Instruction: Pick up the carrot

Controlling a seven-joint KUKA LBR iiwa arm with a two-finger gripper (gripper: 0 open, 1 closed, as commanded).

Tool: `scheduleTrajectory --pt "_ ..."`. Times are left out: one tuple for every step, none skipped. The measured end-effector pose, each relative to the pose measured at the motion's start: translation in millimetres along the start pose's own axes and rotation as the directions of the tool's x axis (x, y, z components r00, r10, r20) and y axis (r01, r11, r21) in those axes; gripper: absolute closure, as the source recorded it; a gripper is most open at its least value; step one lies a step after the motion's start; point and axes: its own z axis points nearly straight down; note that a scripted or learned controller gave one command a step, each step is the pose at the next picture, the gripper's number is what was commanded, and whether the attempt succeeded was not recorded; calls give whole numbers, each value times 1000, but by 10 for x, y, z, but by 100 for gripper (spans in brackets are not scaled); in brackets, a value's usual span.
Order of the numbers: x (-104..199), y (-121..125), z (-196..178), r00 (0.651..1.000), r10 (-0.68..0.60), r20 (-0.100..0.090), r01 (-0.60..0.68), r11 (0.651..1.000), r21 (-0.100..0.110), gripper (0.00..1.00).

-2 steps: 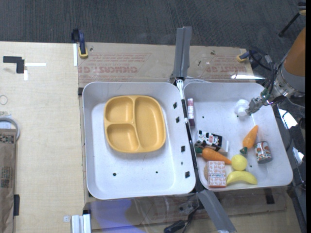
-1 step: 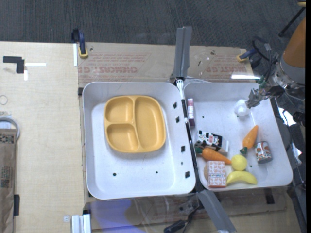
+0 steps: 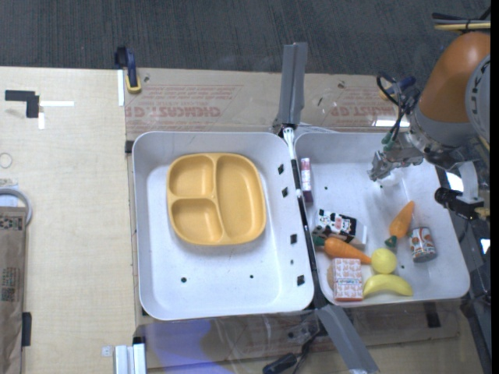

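Camera view: the tool [image 3: 380, 170] hangs over the upper part of the right bin [image 3: 343, 150]; we cannot tell whether it is open or closed.
We judge the carrot [image 3: 345, 249], lying lower centre of that bin, light, stiff and smooth; we would grip mid-body. A printed packet [image 3: 337, 224] and wafer box [image 3: 347, 279] touch it, a lemon [image 3: 383, 261] sits at its tip; a second carrot [image 3: 401, 220] lies apart.

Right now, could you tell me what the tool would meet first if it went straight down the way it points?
Probably bare floor of the right bin, as the tool hangs up-left of the nearer carrot; depth is hard to judge from this slant.
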Motion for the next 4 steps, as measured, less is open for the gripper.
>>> scheduleTrajectory --pt "-1 1 -3 1000 0 0 0 1000 -1 0" --pt "407 -100 -278 997 77 0 -77 997 -1 0" --pt "694 110 -510 999 40 0 -40 999 -1 0" --pt "820 478 -515 970 -243 2 243 970 -3 0"
